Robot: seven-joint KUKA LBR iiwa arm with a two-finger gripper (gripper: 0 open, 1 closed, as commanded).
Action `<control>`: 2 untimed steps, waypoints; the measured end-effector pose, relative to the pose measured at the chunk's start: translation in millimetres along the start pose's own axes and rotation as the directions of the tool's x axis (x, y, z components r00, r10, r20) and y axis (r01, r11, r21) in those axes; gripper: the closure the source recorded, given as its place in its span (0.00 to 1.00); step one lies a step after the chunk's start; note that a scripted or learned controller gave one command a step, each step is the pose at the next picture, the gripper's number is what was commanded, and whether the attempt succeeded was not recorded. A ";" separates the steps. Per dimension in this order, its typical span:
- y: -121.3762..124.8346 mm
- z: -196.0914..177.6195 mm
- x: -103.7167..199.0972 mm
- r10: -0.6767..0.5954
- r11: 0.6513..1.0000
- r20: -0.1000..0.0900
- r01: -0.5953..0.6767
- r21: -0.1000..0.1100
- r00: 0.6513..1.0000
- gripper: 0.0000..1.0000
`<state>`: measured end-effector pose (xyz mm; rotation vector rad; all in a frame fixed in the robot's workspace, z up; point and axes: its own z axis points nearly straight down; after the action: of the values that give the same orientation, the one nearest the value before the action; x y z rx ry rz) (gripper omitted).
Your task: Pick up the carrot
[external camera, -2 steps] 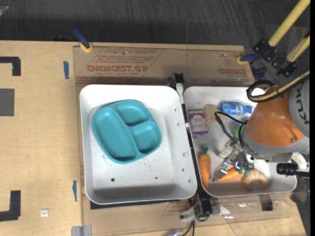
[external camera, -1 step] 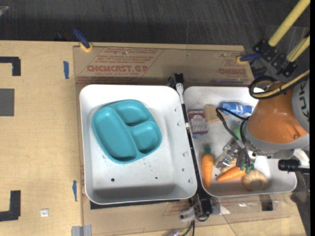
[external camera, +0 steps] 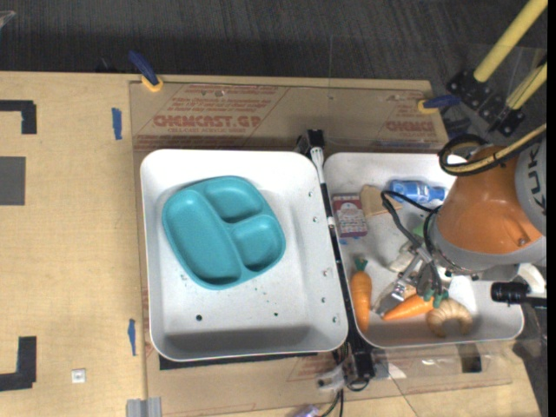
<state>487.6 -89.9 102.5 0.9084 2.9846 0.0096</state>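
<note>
Orange carrot [external camera: 409,308] lies by the gripper [external camera: 401,287], low for grasping; finger state I cannot tell.

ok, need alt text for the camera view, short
A grey arm with an orange band reaches into the right white bin, its gripper low over two carrots, beside a tan mushroom-like item and a small red packet. The left white bin holds a teal divided plate.

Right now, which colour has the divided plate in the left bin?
Teal blue; the plate shows clearly in the camera view.
</note>
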 end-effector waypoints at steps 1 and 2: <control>-3.6 11.6 3.3 0.085 0.996 -0.011 -0.085 0.006 0.996 0.00; -1.0 -0.3 -0.4 0.083 0.997 0.001 -0.083 0.000 0.997 1.00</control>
<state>487.4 -91.0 102.8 1.0318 2.9432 0.0106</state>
